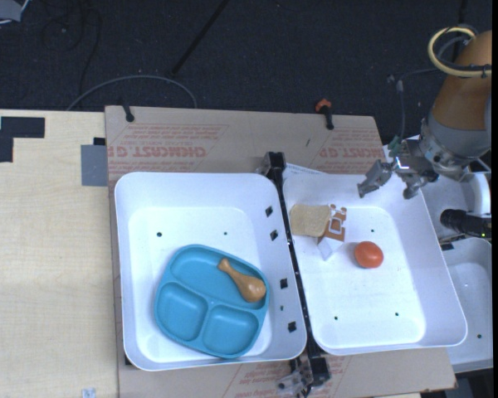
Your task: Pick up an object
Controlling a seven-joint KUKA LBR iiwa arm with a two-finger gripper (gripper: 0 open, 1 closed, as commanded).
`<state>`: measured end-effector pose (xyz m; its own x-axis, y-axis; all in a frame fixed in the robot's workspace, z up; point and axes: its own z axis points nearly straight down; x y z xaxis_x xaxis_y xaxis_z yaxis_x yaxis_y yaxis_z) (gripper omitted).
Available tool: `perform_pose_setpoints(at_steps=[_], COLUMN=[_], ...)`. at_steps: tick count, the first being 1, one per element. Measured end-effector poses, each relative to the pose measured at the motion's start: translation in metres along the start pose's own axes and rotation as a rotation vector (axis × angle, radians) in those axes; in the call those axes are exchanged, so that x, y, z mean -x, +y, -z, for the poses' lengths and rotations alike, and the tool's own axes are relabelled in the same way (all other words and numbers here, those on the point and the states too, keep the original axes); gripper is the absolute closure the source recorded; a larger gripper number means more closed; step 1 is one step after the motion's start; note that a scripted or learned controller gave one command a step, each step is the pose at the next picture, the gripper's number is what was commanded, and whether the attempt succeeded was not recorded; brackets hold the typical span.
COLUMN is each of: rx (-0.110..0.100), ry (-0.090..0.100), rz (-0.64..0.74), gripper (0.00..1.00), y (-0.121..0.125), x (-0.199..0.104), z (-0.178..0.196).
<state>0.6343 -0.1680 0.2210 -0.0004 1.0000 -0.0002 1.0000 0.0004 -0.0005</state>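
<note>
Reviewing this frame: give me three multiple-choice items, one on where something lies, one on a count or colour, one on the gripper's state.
1. Where does the toy drumstick lie?
A. On the blue divided plate in the left bin
B. In the right bin beside the tomato
C. On the bench outside both bins

2. What colour is the round object in the right bin?
A. Green
B. Red-orange
C. Blue

3. How is the gripper?
A. Shut on the toast slice
B. Open, over the right bin's far edge, holding nothing
C. Pressed down on the blue plate

Key: 1 A, the drumstick rests across the plate's compartments. 2 B, it is red-orange against the white floor. 3 B, its two fingers stand spread with nothing between them, apart from the toast slice.
</note>
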Motion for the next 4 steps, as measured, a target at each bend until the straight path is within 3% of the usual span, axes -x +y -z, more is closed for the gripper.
perform_pose_setpoints(at_steps=[2, 3, 4], rx=[0.001, 0.016, 0.014], ry=[0.000, -0.004, -0.001], rz=[0.001, 0.001, 0.001], gripper=[0.00, 0.00, 1.00], y=[0.000, 0.004, 0.004], x=[-0.005, -0.003, -0.004], z=[-0.101, -0.101, -0.092])
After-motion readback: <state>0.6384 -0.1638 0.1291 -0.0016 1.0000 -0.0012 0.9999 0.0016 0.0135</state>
